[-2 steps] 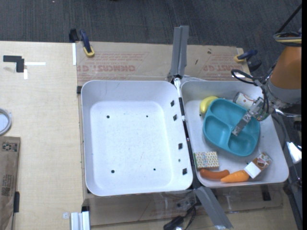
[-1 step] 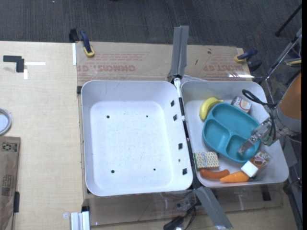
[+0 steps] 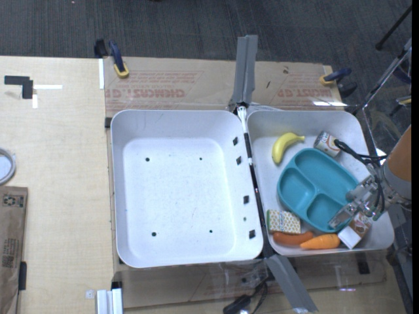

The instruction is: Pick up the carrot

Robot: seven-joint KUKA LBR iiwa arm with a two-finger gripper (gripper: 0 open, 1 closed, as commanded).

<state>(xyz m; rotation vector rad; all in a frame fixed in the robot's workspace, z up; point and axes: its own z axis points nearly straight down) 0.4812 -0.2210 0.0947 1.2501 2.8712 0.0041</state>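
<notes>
The orange carrot (image 3: 321,242) lies on its side along the front wall of the right bin (image 3: 308,118), just below the blue divided plate (image 3: 313,187). My gripper (image 3: 348,213) hangs over the plate's right rim, above and slightly right of the carrot, and holds nothing that I can see. The grey arm enters from the right edge, its orange band partly cut off by the frame.
A red-orange stick-shaped item (image 3: 290,238) touches the carrot's left end, with a patterned snack pack (image 3: 283,222) above it. A small white box (image 3: 351,238) sits at the carrot's right end. A banana (image 3: 286,145) and a can (image 3: 326,142) lie at the back. The left bin (image 3: 131,175) adjoins.
</notes>
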